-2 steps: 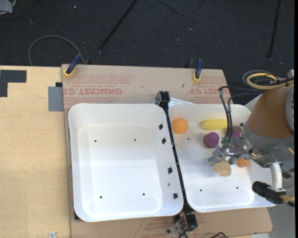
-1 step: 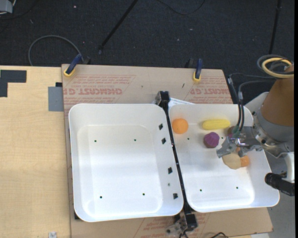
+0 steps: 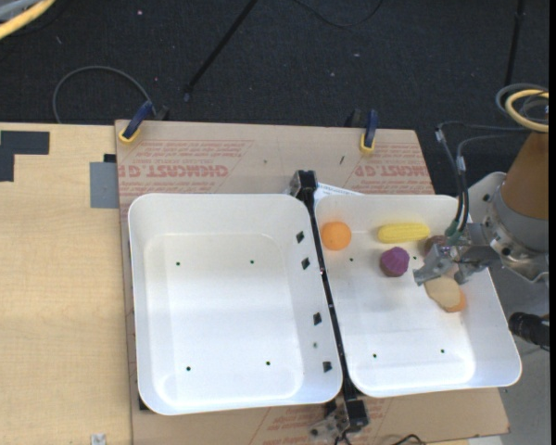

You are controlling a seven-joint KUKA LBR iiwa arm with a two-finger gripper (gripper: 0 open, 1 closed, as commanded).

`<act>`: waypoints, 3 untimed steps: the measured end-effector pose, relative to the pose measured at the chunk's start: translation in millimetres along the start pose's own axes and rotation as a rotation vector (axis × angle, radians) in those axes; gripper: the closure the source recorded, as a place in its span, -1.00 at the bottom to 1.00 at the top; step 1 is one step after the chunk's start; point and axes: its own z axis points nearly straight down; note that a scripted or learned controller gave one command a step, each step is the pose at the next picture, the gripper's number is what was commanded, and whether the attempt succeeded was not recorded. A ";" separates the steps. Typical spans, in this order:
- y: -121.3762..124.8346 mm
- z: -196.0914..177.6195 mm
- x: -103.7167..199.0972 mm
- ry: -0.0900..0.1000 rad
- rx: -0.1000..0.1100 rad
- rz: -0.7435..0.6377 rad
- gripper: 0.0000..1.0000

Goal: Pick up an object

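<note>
Hovering near the right bin (image 3: 500, 336) rim, gripper (image 3: 442, 265) perhaps touching tan object (image 3: 446, 294)

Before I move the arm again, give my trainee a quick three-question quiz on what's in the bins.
1. True or false: the orange ball lies in the right bin, near the divider.
2. Which object lies farthest from the camera's side of that bin: A) purple ball B) yellow banana-shaped piece C) tan piece?
3. Fill in: the pincer hovers between the purple ball and the ____ piece.

Key: 1 true; 2 B; 3 tan.
</note>
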 end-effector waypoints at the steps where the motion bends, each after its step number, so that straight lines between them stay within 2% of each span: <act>1: -7.5 14.5 51.3 0.001 0.004 -0.003 1.00; 2: -7.4 12.7 94.3 0.001 0.003 -0.003 1.00; 3: -9.4 7.7 150.5 0.001 0.003 -0.004 1.00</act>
